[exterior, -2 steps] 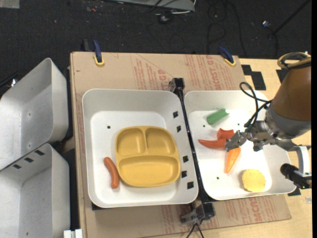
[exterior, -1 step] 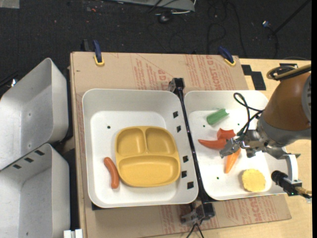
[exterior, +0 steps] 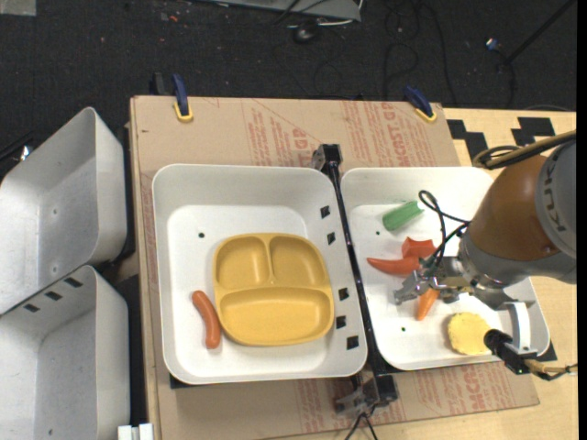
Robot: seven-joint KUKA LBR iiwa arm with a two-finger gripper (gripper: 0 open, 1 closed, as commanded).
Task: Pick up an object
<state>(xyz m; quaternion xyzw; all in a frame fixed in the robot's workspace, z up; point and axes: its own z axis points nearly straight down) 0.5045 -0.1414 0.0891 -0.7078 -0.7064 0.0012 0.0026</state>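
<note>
Two shallow white bins sit side by side on the surface (exterior: pixel 275 122); the left bin (exterior: pixel 174 246) holds a yellow divided plate (exterior: pixel 272 289) with an orange sausage (exterior: pixel 207 318) just beside its left edge; the right bin (exterior: pixel 376 337) holds a green piece (exterior: pixel 402 214) near the top, a red pepper (exterior: pixel 404 257) below it, an orange carrot (exterior: pixel 426 303) and a yellow round piece (exterior: pixel 467 334) near the bottom; the gripper (exterior: pixel 415 289) is low in the right bin, right at the carrot and just under the pepper; whether its fingers are spread or closed I cannot tell.
</note>
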